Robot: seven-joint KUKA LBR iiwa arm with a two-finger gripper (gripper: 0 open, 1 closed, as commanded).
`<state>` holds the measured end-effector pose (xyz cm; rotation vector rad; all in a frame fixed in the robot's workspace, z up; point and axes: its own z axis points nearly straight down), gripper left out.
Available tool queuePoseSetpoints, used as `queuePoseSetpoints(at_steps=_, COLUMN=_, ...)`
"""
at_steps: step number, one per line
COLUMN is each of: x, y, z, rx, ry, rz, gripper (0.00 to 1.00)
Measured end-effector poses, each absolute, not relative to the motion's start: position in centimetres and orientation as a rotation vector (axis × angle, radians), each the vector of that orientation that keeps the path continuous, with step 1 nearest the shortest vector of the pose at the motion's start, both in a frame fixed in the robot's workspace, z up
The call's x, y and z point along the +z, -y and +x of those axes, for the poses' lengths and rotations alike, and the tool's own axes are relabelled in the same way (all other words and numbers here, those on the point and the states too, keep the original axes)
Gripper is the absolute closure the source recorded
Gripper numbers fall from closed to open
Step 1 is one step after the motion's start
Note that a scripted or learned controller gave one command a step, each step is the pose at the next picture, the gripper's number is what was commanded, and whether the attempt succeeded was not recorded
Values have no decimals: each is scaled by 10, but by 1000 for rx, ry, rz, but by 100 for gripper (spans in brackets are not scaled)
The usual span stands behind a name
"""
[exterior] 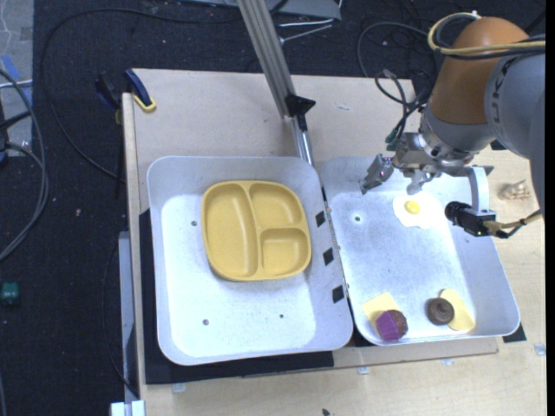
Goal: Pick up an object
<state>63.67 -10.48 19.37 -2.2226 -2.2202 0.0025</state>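
My gripper [397,178] hangs over the far edge of the right bin [381,250], its two fingers spread open with nothing between them. A toy fried egg [413,210], white with a yellow yolk, lies just below and to the right of the fingertips. At the bin's near edge a purple piece [391,323] rests against a yellow slice [376,305]. Beside them a brown round piece [440,311] overlaps another yellow slice [460,312].
A yellow divided plate [257,230] lies in the left bin [173,276]. A slanted metal pole [269,46] runs down to the gap between the bins. A black fitting [464,217] on the arm juts over the right bin's far right side.
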Motion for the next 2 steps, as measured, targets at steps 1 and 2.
queuePoseSetpoints(at_steps=1, x=133, y=108, z=636, rx=1, ry=2221, rz=-2223, gripper=0)
queuePoseSetpoints(at_steps=2, x=92, y=107, z=636, rx=1, ry=2222, rz=-2222, gripper=0)
